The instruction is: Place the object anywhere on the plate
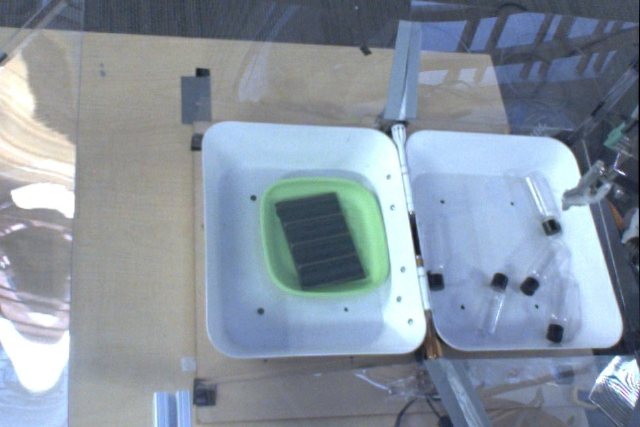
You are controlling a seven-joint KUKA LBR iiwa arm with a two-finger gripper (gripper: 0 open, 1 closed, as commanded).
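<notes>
A green plate (372,227) with rounded corners sits in the middle of the left white bin (230,215). A dark grey ridged rectangular object (319,240) lies flat on the plate, tilted slightly, well inside its rim. A pale grey part of my gripper (590,185) pokes in over the right rim of the right bin (470,165), far from the plate, with nothing visible in it.
Several clear vials with black caps lie in the right bin, one (540,200) near the gripper and others (497,300) toward the front. A small black cap (435,280) rests by the divider. A metal strip (404,75) lies behind the bins.
</notes>
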